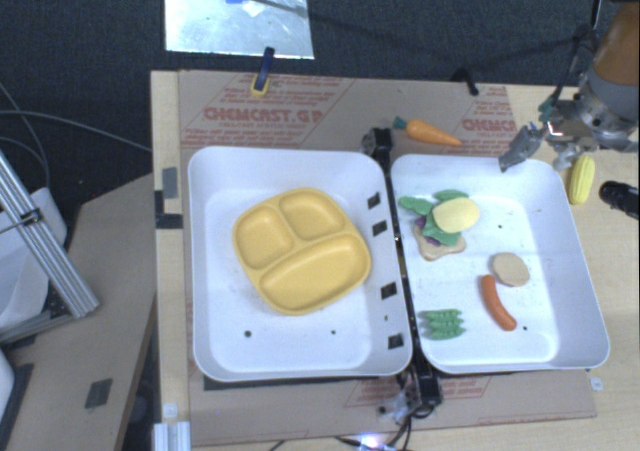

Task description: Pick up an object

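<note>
On tan bench point(300, 109), two white bins point(290, 349), dark floor point(80, 39)

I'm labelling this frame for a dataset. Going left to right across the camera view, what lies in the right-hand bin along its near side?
Green pea pods → red sausage. A little farther back and slightly right, overlapping the sausage's span, sits a round tan patty.

Grey metal tool point(548, 142), orange band above wrist, thin dark cables
</note>
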Action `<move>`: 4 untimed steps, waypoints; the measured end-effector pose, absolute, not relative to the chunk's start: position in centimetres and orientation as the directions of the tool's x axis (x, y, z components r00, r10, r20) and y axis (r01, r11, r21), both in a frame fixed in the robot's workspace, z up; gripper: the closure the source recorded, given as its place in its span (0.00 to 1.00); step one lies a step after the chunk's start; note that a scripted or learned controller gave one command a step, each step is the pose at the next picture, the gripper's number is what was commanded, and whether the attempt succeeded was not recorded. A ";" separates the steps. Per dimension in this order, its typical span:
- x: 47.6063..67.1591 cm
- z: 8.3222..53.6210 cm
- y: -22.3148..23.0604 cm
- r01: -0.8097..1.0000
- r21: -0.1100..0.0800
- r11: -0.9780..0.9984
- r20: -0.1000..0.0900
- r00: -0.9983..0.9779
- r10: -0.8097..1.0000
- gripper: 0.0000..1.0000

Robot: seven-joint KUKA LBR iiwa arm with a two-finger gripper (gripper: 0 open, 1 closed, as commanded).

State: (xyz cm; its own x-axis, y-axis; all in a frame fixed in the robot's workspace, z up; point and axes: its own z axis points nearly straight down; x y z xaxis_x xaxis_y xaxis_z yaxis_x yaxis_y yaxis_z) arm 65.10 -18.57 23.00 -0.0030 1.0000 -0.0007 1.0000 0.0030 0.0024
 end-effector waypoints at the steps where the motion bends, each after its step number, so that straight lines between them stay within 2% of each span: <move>1: 64.4 7.9 -20.7 1.000 -0.009 0.000 0.002 0.000 1.000 0.00; 2: 58.1 8.4 -20.7 1.000 -0.004 -0.002 0.001 0.002 1.000 0.00; 3: 53.5 8.4 -15.1 1.000 -0.004 0.005 0.003 -0.005 1.000 0.00; 4: 56.6 17.1 -9.9 1.000 0.012 0.010 0.001 -0.010 1.000 0.00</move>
State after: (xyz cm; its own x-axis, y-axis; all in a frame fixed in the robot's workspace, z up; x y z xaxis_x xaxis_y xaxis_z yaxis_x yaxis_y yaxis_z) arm 56.59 -9.91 17.07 -0.0103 0.9999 0.0009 0.9999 0.0103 0.0118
